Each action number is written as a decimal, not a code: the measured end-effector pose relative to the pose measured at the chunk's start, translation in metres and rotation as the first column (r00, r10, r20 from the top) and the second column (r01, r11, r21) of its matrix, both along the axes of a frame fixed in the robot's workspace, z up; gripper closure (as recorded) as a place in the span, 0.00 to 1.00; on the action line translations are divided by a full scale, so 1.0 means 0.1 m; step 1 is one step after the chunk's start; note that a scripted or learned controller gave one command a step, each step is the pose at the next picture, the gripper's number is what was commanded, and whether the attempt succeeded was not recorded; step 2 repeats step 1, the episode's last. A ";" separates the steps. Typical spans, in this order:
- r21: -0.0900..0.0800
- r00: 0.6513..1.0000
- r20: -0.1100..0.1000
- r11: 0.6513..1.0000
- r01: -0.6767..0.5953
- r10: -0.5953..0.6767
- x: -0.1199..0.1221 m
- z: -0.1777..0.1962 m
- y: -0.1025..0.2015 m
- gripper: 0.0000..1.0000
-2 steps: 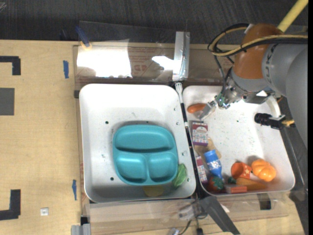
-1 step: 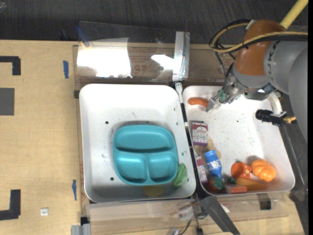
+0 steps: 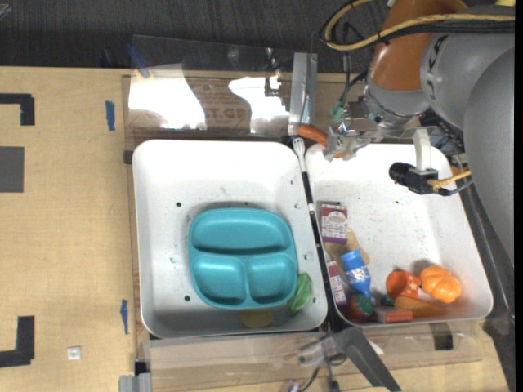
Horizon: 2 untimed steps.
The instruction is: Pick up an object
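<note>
My gripper [image 3: 341, 144] hangs over the far left corner of the right bin [image 3: 409, 219], under the grey wrist with its orange band. A small orange piece [image 3: 313, 133] lies just left of it on the divider between the bins; I cannot tell whether it touches the gripper. Along the right bin's left wall lie a small printed packet [image 3: 333, 221] and a blue bottle [image 3: 355, 270]. Orange toy fruits [image 3: 440, 284] and an orange cup [image 3: 399, 282] sit at the near right, with red and dark bits [image 3: 359, 305] beside them.
The left bin [image 3: 163, 178] holds a teal divided tray [image 3: 241, 256], a green piece [image 3: 301, 292] and a yellowish piece [image 3: 257, 318] at its near edge. A black cable connector [image 3: 413, 175] hangs over the right bin. A shiny clear panel [image 3: 212, 96] stands behind the bins.
</note>
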<state>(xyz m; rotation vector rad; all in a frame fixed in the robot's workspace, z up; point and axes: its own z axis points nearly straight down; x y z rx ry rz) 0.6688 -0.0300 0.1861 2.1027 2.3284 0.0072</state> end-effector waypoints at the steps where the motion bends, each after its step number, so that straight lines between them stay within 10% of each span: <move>1: -0.004 0.923 -0.002 0.923 -0.384 0.384 -0.01 0.21 -0.28 1.00; 2: -0.004 0.923 -0.002 0.923 -0.384 0.384 -0.01 0.21 -0.28 1.00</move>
